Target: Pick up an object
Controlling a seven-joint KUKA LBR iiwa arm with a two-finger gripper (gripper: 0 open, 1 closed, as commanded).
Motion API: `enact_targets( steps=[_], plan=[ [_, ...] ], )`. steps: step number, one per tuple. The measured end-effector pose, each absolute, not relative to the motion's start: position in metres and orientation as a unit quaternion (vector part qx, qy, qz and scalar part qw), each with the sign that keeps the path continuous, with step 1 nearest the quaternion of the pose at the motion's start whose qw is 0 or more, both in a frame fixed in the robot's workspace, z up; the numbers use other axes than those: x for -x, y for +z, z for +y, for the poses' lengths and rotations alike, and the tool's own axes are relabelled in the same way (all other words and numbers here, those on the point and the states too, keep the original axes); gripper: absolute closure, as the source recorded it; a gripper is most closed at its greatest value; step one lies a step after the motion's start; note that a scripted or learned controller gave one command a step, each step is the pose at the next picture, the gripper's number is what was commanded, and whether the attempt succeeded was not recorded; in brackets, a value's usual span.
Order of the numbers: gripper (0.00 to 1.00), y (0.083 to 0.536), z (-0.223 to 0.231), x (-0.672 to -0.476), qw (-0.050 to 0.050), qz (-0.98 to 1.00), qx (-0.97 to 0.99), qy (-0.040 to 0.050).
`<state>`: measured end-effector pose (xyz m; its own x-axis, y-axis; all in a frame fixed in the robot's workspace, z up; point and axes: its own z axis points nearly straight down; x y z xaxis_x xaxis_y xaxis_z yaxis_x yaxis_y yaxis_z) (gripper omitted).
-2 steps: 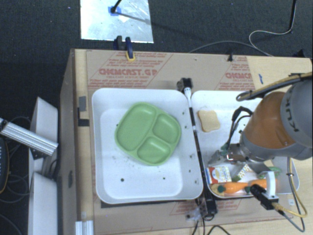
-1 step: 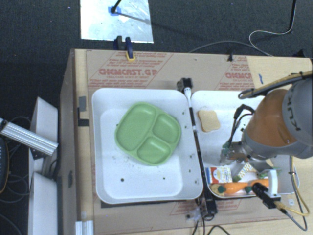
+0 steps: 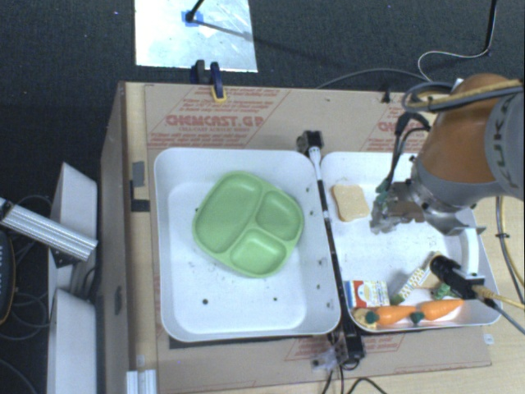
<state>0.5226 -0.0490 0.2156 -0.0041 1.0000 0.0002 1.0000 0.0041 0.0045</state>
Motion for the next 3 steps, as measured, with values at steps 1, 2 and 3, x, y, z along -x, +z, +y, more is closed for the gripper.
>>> enact_targets(
  steps=[1,2,3],
  plan=[
    [1.00,0.241,-0.120,-0.563,0.002,0.708,-0.706,0.0007],
    [0.00,0.241,-0.119,-0.563,0.001,0.708,-0.706,0.0006],
    [0.00,0.084,-0.143,-0.549,0.001,0.707,-0.707,0.0003]
  ],
)
